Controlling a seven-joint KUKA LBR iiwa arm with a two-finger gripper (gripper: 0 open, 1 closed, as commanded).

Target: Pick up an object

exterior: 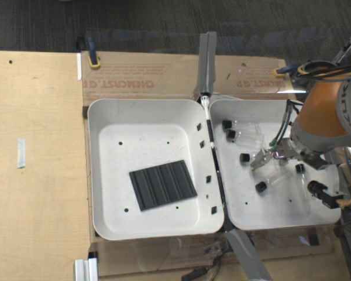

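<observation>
While the grey arm (316, 136) with its orange band (323, 104) reaches in from the view's right, you find its gripper (262, 158) over the middle of the right bin (269, 222). From this angle you cannot tell how far it is open or whether it has hold of anything. Your candidates for picking are the small black pieces scattered over that bin's floor. The nearest piece (244, 157) lies just beside the gripper on the view's left, and a front piece (260, 187) lies a little closer to the bin's front wall. A far pair (227, 123) sits close together near the back left corner, and one more piece (300, 168) lies close under the arm. Faint clear material (253, 134) shows around some of them, too indistinct for you to say what it is. In the left bin (99, 174) a ribbed dark grey mat (162, 184) lies flat, turned slightly askew, toward the front of the floor and apart from every wall. A grey bar (207, 57) runs back from where the two bins meet. Behind them you see a cardboard sheet (123, 78) with red lettering and a blue clamp (91, 54) at its left corner. On the wooden bench (41, 215) to the left lies a small pale strip (21, 154), well apart from both bins.
</observation>
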